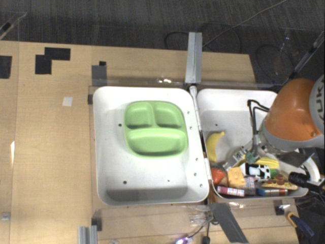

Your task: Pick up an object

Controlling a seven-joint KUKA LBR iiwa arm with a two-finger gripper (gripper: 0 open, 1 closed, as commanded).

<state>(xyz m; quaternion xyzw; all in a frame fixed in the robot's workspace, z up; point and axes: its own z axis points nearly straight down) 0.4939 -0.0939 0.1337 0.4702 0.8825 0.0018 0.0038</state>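
Objects for picking lie heaped in the near part of the right bin (pixel 223 103). A yellow banana (pixel 214 144) lies close to the bin's left wall, curved and roughly lengthwise. Nearer the front lie a red rounded item (pixel 218 176), a tan, sponge-like block (pixel 235 177), and a flat black-and-white patterned package (pixel 259 171). Along the front wall rests a long, narrow tube or packet with a pink and dark label (pixel 235 191), and a second elongated item with red and yellow printing (pixel 274 188) lies beside it to the right. A yellow object (pixel 268 162) shows just behind the patterned package; its kind cannot be told.

The gripper (pixel 247 154) is lowered into this heap, between the banana and the patterned package, its metallic parts close above the tan block. Whether the fingers are spread or pressed together cannot be told, since clutter and the wrist hide them, and no object is seen between them. Above the gripper, the arm's orange band (pixel 292 113) covers the right part of the bin, with black cable (pixel 252 111) looping beside it.

The left bin (pixel 109 136) holds a green divided tray (pixel 155 127), with two small compartments at the far side and one wide compartment at the near side. Both bins sit side by side on the wooden bench (pixel 45 151), separated by a metal rail (pixel 194 60) at the far edge.
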